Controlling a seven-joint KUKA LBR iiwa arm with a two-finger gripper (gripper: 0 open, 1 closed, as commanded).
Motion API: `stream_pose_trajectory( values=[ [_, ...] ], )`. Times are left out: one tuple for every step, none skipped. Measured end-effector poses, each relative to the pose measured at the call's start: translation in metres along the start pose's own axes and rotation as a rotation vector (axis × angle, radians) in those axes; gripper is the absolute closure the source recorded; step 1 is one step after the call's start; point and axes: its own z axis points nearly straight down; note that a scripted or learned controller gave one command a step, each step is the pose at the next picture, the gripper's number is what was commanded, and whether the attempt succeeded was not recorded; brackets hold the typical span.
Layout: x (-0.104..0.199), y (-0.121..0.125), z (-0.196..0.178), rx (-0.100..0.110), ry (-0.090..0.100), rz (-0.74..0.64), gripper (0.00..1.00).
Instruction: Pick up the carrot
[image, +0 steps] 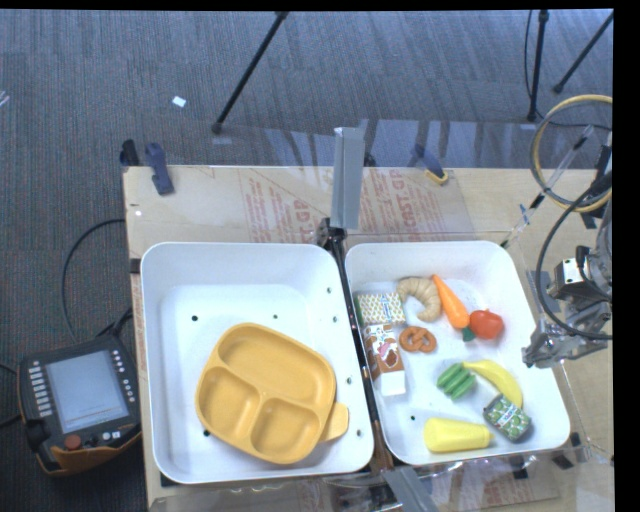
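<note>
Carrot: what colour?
Orange, with a green stem end; the carrot shows in the camera view.

Two shallow white plastic bins (160, 300) on a pale wood bench (230, 200) printed with faded red lettering; left bin: mustard-yellow compartment tray (265, 392); right bin: orange tapered carrot (450, 301) with a green stub end; red-orange round tomato (486, 324); tan croissant (419, 294); brown pretzel (417, 340); green pea-pod piece (455, 380); yellow curved banana (497, 379); pale yellow wedge (457, 434); dark green can with a patterned label (507, 418); white carton with green dotted print (379, 306); white box with a brown-red picture (386, 362); floor: dark grey carpet (100, 90), fine ribbed texture; grey-screened pendant with orange base (80, 400).
</note>
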Motion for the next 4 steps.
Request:
stream_pose_trajectory(
  values=[
    [0.036, -0.009, -0.053, -0.006, -0.001, 0.156, 1.0],
    [0.037, -0.082, -0.039, -0.01, -0.004, -0.062, 1.0],
    [0.027, -0.116, 0.005, -0.013, -0.006, -0.391, 1.0],
    [0.007, -0.156, 0.013, -0.009, -0.007, -0.612, 1.0]
  ],
)
